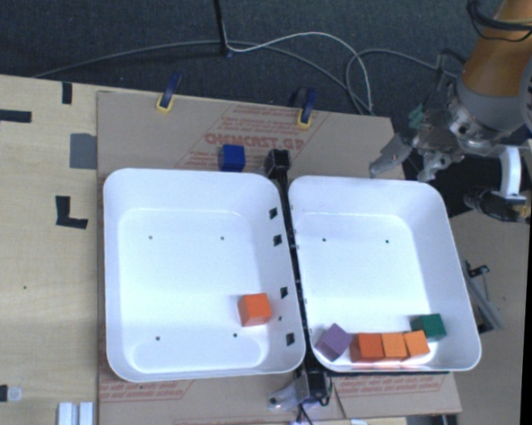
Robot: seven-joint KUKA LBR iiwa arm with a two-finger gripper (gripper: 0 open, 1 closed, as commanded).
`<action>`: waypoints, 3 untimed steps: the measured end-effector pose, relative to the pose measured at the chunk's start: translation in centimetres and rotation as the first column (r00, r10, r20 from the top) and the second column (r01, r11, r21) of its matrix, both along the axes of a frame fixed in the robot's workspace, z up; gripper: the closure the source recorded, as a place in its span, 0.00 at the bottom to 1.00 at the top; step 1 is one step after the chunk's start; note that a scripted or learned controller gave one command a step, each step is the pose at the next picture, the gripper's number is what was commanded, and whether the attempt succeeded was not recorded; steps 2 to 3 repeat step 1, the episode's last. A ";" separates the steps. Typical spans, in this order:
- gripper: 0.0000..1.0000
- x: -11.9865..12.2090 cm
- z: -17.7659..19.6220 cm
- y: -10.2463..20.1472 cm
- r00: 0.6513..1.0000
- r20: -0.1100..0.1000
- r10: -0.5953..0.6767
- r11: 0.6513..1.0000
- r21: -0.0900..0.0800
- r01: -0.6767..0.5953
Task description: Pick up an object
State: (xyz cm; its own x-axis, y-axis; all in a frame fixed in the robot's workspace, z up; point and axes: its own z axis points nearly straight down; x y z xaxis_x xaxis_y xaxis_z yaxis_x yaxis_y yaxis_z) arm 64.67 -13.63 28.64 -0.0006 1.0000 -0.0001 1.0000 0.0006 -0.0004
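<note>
Hovering: gripper (411, 160) hangs off the far right corner of the right bin (446, 214), above the desk (31, 238), well apart from every block.
Fingers: spread wide, nothing between them.
Left bin (111, 243): one orange cube (255, 310) near its near right corner.
Right bin, near edge: purple block (334, 341), then two orange blocks (366, 347) (393, 347) touching, a lighter orange one (416, 344) beside them, and a green block (430, 327) tucked at the right end.
Beyond the bins: blue block (232, 157) on the cardboard at the left bin's far edge.
</note>
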 end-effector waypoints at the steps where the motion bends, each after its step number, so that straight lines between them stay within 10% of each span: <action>1: 0.00 0.6 7.2 4.1 0.999 0.006 -0.038 0.999 0.000 0.038; 3: 0.00 0.6 7.2 4.1 0.999 0.006 -0.038 0.999 0.000 0.038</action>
